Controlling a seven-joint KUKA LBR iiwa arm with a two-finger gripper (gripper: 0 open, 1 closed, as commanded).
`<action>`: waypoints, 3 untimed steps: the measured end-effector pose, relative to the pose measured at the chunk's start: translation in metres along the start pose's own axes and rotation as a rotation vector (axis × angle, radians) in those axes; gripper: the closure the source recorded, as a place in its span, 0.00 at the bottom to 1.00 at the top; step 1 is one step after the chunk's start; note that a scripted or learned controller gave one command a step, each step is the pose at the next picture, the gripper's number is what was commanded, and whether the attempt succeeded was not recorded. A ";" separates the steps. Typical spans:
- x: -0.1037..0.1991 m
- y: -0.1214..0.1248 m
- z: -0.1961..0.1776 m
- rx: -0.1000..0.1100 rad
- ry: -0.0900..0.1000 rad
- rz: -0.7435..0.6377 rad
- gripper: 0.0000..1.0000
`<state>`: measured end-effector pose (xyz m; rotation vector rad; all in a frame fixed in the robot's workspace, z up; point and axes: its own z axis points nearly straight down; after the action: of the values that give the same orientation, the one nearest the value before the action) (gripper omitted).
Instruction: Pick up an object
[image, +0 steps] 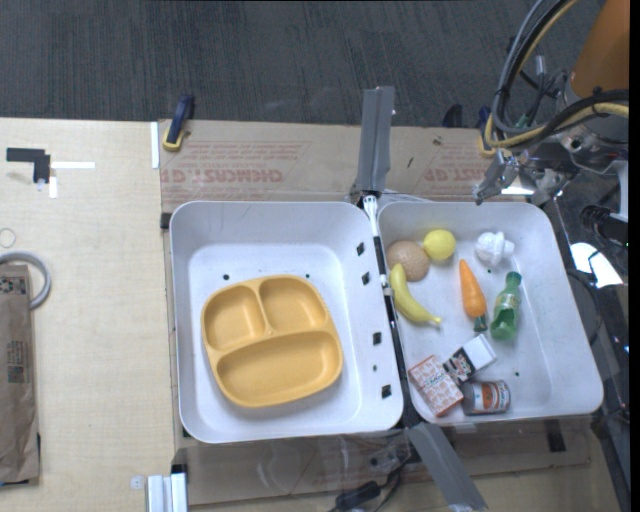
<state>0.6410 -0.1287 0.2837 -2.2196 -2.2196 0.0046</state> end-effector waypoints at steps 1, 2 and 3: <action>-0.015 -0.033 0.179 0.000 -0.001 -0.117 0.00; -0.017 -0.033 0.171 -0.001 -0.002 -0.113 1.00; -0.017 -0.033 0.171 0.000 -0.002 -0.113 0.00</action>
<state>0.6078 -0.1455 0.1124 -2.0912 -2.3430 0.0067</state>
